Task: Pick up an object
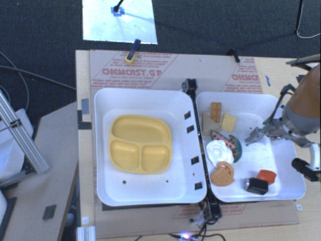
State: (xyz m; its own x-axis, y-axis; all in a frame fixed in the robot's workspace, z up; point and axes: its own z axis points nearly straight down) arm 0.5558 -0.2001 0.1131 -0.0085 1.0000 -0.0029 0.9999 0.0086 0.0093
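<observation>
End effector [253, 135] (finger state unclear) hovers at frame right in the right white bin [286, 185], near the watermelon-slice toy [231, 143].

Divided tray [140, 143] lies in left bin [108, 104]. Right bin [281, 187] holds the waffle [222, 174], with a block [257, 186] to its right.

Two shallow white bins sit side by side on the worktop [150, 67]. The left bin [100, 134] holds a yellow three-compartment plastic tray [140, 143]. The right bin [291, 182] holds a waffle-shaped orange toy [222, 174], a small black block [257, 186] and an orange piece [267, 175], with the gripper [252, 136] low over its floor.
</observation>
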